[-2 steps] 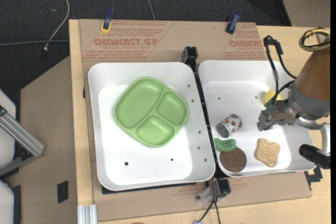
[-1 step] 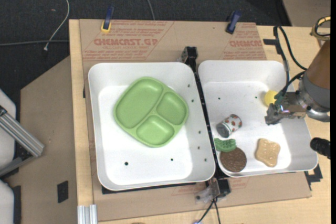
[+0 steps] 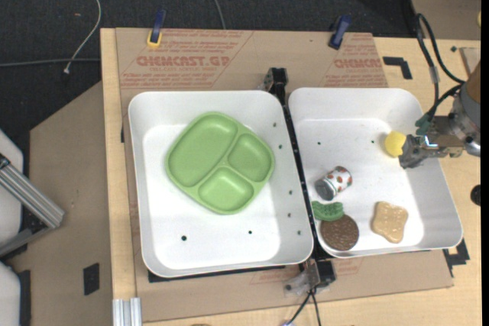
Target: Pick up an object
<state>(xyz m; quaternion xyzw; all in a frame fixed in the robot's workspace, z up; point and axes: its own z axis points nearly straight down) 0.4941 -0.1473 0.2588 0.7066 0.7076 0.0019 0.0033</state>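
Nearest, in the right bin (image 3: 435, 217), a brown round cookie (image 3: 339, 233) sits by the front rim, a green piece (image 3: 329, 211) touching it, a tan biscuit (image 3: 390, 221) beside. Farther back lies a small can (image 3: 335, 182). Beyond, the gripper (image 3: 412, 146) meets a yellow ball (image 3: 394, 143); whether it clasps it, I cannot tell. Left of that bin, a green divided plate (image 3: 220, 162) rests.

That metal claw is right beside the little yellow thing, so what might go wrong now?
The yellow object sits close to the right bin's wall, so the gripper may bump the wall or nudge it away instead of catching it. It looks small and rounded, so it might roll off toward the can.
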